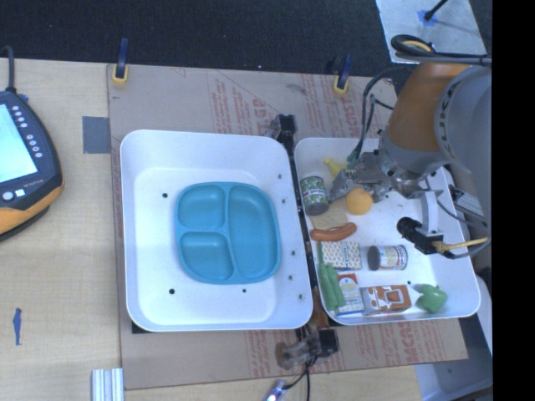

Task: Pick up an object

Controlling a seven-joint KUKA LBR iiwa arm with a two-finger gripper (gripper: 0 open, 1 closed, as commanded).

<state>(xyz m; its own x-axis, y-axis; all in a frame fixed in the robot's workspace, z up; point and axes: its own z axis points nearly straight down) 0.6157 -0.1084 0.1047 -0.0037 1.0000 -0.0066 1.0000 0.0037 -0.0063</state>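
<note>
My gripper [349,185] hangs over the upper part of the right bin [465,267], reaching in from the right. Just below it, touching or nearly so, lies a small orange ball [359,202]. A green-labelled can [314,193] stands to the gripper's left, by the bin's left wall. A yellow piece [334,166] pokes out behind the gripper. Further down lie a reddish sausage [333,232], a pale cracker packet [342,255] and a small can on its side [388,258]. Nothing shows between the fingers.
The left bin [146,224] holds a blue divided plate [227,230]. Along the right bin's front lie a green cucumber [328,286], a white carton [349,296], an orange box [387,298] and a green pepper [431,297]. A handheld pendant [21,161] rests at far left.
</note>
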